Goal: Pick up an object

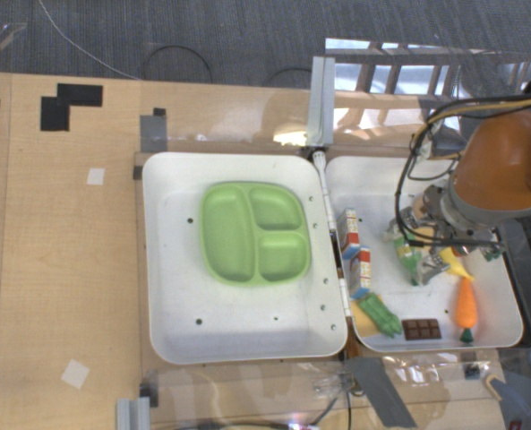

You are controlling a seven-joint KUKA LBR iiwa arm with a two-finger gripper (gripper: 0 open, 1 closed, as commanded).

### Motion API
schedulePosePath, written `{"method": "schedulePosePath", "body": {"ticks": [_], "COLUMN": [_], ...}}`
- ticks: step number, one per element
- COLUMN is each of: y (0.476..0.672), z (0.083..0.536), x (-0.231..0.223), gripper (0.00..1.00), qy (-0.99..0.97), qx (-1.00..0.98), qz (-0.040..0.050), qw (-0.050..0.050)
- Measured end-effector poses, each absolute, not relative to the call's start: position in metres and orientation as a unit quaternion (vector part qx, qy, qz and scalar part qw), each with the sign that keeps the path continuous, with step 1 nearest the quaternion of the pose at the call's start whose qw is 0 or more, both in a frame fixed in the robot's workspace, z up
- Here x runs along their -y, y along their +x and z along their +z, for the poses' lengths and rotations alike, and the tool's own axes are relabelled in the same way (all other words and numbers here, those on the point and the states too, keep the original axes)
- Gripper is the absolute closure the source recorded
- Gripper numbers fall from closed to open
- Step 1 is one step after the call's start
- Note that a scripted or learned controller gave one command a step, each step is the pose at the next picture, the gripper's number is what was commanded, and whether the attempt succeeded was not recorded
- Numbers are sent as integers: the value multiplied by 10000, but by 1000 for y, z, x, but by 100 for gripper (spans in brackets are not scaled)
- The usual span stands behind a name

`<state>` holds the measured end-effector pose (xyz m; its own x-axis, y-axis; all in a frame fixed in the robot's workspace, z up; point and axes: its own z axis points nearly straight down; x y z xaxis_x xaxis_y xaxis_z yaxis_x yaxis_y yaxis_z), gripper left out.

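Green divided plate (252, 234) in left bin (171, 330), carrot (465, 305) in right bin (507, 330)

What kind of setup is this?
Probably a lab bin-picking test bench: two white bins, left bin holding a green divided tray, right bin holding toy food like a carrot.

left bin (167, 330): just a green divided plate (253, 233) sitting in it
right bin (372, 173): carrot (465, 306), chocolate bar (421, 331), green toy (381, 317), small carton (352, 232)
arm (507, 164): parked over the right bin, gripper (423, 256) down among the toys
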<state>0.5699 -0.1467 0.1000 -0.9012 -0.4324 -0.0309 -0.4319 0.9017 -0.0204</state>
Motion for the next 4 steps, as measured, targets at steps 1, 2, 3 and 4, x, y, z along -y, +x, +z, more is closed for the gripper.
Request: {"method": "schedulePosePath", "body": {"ticks": [1, 2, 3, 4], "y": [573, 621, 572, 561], "z": [113, 198, 91, 193], "x": [145, 195, 175, 207], "gripper": [100, 100, 100, 100], "qy": [-2238, -3836, -4130, -5413], "qx": [-9744, -9235, -9107, -8408], "qz": [-75, -44, -44, -47], "qw": [203, 72, 63, 51]}}
